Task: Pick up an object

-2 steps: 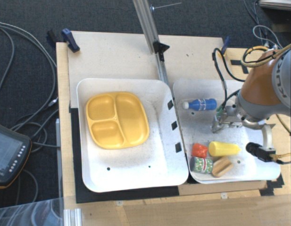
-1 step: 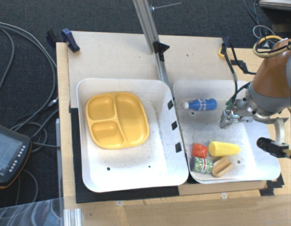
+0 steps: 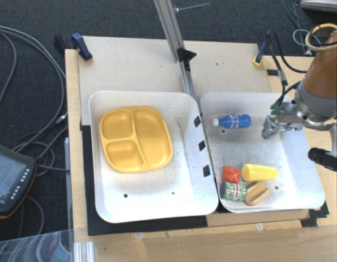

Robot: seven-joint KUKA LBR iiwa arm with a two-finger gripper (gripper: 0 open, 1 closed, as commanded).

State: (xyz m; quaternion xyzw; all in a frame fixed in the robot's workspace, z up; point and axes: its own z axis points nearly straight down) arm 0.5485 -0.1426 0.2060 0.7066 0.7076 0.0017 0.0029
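The blue bottle (image 3: 232, 121) is laid on its side, long axis pointing toward the claw (image 3: 269, 130) just beside its right end; whether the claw is released or clenched cannot be told.

Two shallow white plastic bins are seen side by side: the left bin (image 3: 102, 201) and the right bin (image 3: 299, 162), both faintly speckled with grey. A glossy yellow three-compartment plastic tray (image 3: 136, 139) is shown in the left bin. In the right bin, a blue bottle with a white cap (image 3: 232, 121), a bright yellow oblong toy (image 3: 259, 172), a red rounded toy (image 3: 231, 174), a green-and-white patterned can (image 3: 234, 190) and a tan hot-dog-shaped toy (image 3: 257, 193) are seen. The metallic grey two-finger gripper (image 3: 272, 129) is topped by an orange-brown band (image 3: 321, 78). The pale beige bench top (image 3: 135, 64) is bordered by dark grey carpet (image 3: 31, 81), and blue clamps (image 3: 81, 45) are fixed to its corners.
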